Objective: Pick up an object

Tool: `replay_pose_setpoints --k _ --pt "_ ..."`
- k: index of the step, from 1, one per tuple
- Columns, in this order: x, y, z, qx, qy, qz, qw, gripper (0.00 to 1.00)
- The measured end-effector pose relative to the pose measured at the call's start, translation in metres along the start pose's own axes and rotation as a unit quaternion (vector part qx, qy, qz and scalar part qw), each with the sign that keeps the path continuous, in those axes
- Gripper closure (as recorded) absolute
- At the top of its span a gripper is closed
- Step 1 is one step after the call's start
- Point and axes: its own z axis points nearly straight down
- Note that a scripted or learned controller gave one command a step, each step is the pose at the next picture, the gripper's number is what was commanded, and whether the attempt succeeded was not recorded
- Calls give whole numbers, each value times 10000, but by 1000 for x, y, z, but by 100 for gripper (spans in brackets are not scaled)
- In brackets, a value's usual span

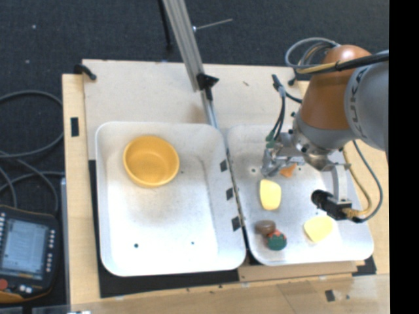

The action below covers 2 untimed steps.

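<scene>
Smooth, faintly glossy yellow plastic on the bowl (151, 160). Matt white plastic, speckled with grime, on both bins (163, 241). Pale, matt wood on the bench (131, 90). Brushed metal on the slanted rail (183, 31). Glossy orange band (330, 90).

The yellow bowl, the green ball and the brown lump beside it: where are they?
yellow bowl (151, 160): camera view, middle of its inside.
green ball (277, 242): camera view, its top.
brown lump (264, 227): camera view, its middle.
</scene>
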Motion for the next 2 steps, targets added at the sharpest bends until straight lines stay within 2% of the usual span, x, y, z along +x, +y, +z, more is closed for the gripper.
replay_pose_setpoints --k 1,2 --pt "55 27 -10 0 4 -9 10000 100" --pt "115 44 -11 8 5 -8 10000 100"
